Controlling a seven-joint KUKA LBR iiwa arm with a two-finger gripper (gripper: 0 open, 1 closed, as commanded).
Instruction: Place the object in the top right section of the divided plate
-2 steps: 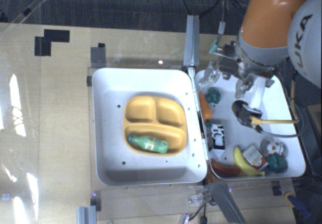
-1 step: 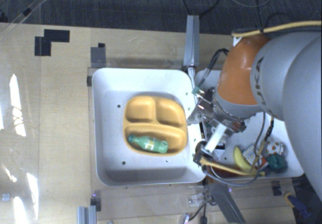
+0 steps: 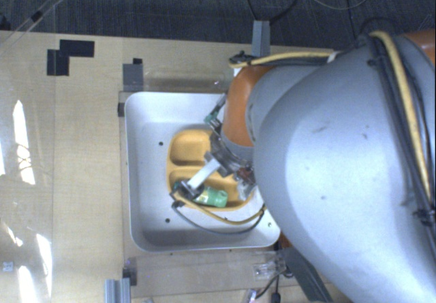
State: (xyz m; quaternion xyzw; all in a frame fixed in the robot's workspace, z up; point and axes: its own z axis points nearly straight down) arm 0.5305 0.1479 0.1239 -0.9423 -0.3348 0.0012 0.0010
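A yellow divided plate point(image 3: 189, 148) lies in the white bin point(image 3: 146, 158), to the right of the bin's middle. A small green object point(image 3: 215, 197) rests in the plate's near section, by the plate's lower rim. My gripper point(image 3: 228, 178) hangs low over the plate's right half, just above and to the right of the green object. The grey arm and its orange band hide the right part of the plate. Whether the green object is touching the gripper is unclear.
The bin's left half and near strip are bare white floor. The big grey arm covers the right side of the view and the second bin. A yellow cable loops over the bin floor below the plate point(image 3: 225, 223).
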